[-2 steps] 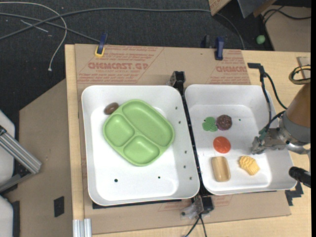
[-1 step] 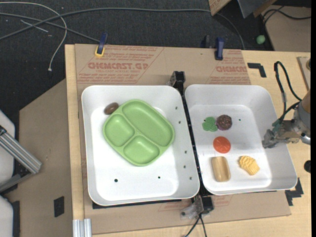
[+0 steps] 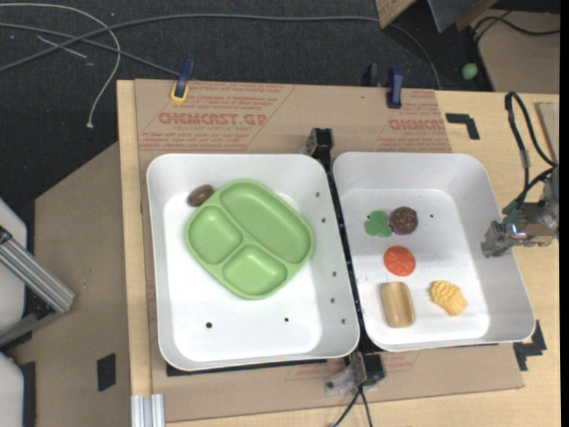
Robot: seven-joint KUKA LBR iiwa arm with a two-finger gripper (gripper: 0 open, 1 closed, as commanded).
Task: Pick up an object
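Camera view, we are seeing the gripper [image 3: 494, 243] hovering at the right bin [image 3: 462, 172] rim, finger state unreadable, open floor surrounding the green tray [image 3: 250, 237], cardboard bench [image 3: 267, 118] lying beneath.

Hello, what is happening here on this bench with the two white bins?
A robot is set to pick up an object, and nothing is held yet. Its gripper sits at the right edge of the right bin. That bin holds five small food items, among them an orange piece and a yellow piece. The left bin holds a green tray and a small brown item.
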